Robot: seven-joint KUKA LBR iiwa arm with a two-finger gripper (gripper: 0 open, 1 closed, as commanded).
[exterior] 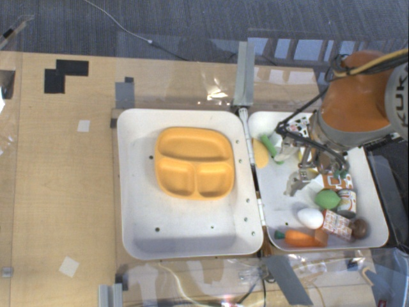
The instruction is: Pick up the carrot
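Two white bins sit side by side on the worktop (64,171). The left bin (137,235) holds a yellow tray (193,163) with three compartments, lying flat near its middle. The right bin (278,194) is crowded with small things. The carrot (300,238) lies on its side along that bin's near edge, at the near left corner, its green end pointing left. Just above it rests a white egg (311,218), and beyond that a green ball (328,199). A small printed box (337,225) lies right of the egg, with a dark brown ball (360,228) beside it toward the bin's right wall. The arm (358,101) reaches in from the right over the far part of the right bin. The hand (305,179) hangs above the bin's middle, well apart from the carrot, with nothing seen between its fingers; whether they are spread or closed cannot be told. A green and white thing (268,142) lies near the far left corner.
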